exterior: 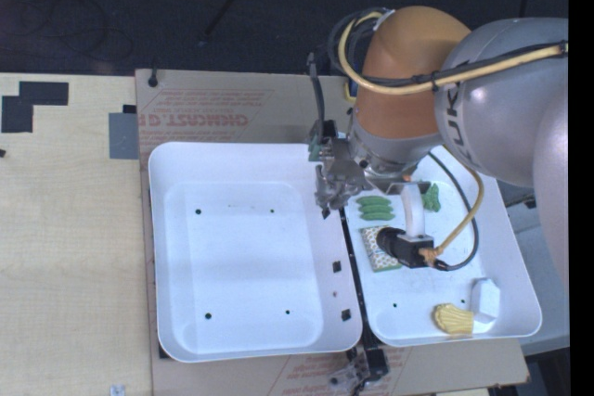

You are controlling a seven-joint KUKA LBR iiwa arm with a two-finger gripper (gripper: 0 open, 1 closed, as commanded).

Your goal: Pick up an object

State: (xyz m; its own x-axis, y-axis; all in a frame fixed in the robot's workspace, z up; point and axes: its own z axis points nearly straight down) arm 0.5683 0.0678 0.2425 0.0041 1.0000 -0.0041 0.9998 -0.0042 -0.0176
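I use the right bin [408,315] as my mark for every place.

In the right bin's near right corner I see a bumpy yellow thing [453,319]. A small white block [484,299] sits just beside it, closer to the right bin's right wall.

Near the middle of the right bin, a bit to its left side, lies a flat card [375,249] with a green and white check on it. It is tilted.

Farther back in the right bin lie two green pods [375,208], side by side and near the left wall. A small green piece [432,197] lies more to the right bin's middle, apart from the pods.

The gripper [327,190] hangs at the right bin's left wall, at the far part, just beside the green pods. I cannot tell how wide it is open. I see no thing held in it.

The grey and orange arm [408,79] leans over the right bin's far end.

The left bin [241,264] touches the right bin's left side. The right bin rests on a brown cardboard sheet [213,107] on the pale tabletop [65,246].
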